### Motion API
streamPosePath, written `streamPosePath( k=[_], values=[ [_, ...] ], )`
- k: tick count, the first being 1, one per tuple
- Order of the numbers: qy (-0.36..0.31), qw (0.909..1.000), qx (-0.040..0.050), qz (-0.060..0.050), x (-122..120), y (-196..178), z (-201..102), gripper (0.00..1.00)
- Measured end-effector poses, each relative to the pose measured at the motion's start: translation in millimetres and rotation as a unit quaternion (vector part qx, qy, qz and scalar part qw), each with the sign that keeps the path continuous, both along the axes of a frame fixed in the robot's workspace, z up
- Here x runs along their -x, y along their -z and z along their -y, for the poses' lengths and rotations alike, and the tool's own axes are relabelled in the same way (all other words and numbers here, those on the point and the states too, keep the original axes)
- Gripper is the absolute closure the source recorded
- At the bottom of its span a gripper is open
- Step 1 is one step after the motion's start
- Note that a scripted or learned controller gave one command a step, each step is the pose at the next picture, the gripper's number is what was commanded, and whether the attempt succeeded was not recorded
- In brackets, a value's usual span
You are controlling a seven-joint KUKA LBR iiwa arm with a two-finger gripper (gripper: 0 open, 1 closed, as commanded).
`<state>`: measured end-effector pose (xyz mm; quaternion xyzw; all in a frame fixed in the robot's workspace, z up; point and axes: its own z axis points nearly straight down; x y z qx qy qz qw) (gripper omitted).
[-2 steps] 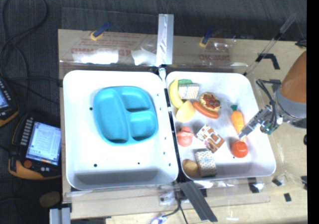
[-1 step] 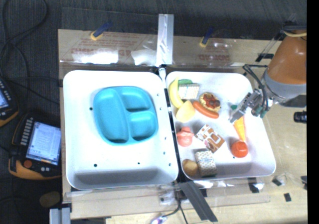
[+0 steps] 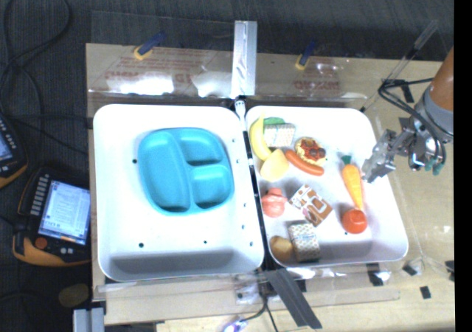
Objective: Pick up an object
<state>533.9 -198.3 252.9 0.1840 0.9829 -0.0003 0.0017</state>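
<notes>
Fingers state unclear, at right bin rim, beside carrot.

even, bright overhead light; white bins slightly overexposed; soft focus, faint shadows.

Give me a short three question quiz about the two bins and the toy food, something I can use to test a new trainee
1. True or false: the blue divided tray lies in the right bin.
2. Which item lies nearest the gripper? A) banana B) carrot C) potato
3. Fill in: the tomato sits just below the carrot's ____ end.

Key: 1 false, it lies in the left bin. 2 B. 3 pointed.
</notes>
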Motion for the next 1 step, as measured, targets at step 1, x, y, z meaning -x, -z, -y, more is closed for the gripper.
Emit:
streamPosePath(
  k=[1],
  values=[
    [0.111,0.9938,-0.0011,-0.001,9.9,74.7,-23.7,1.0]
  ],
)
